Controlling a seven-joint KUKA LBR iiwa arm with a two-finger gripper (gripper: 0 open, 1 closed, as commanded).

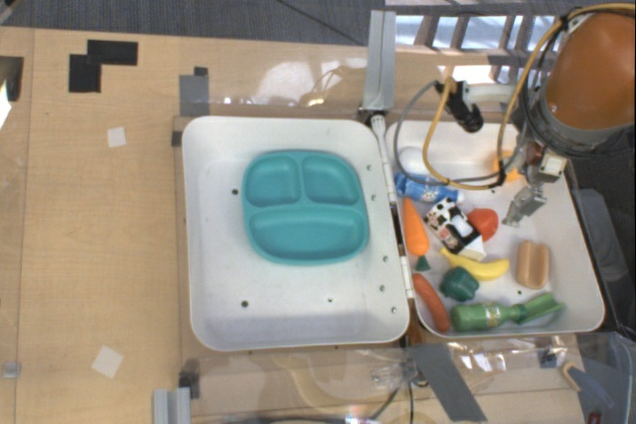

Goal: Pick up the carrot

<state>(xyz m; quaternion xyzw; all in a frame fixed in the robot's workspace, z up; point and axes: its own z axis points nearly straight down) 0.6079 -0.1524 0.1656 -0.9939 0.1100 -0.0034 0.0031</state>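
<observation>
The carrot is orange and slender. It lies along the left wall of the right bin, with its green stub pointing toward the front. My gripper hangs over the right half of that bin, well to the right of the carrot and apart from it. It is just right of a red tomato and behind a tan bun. Nothing shows in its grasp. The arm's orange band is at the upper right.
Crowded next to the carrot are a black-and-white cow toy, a banana, a green pepper, a red-orange chili, a green bottle and a blue packet. The left bin holds a teal divided plate. Cables loop over the bin's back.
</observation>
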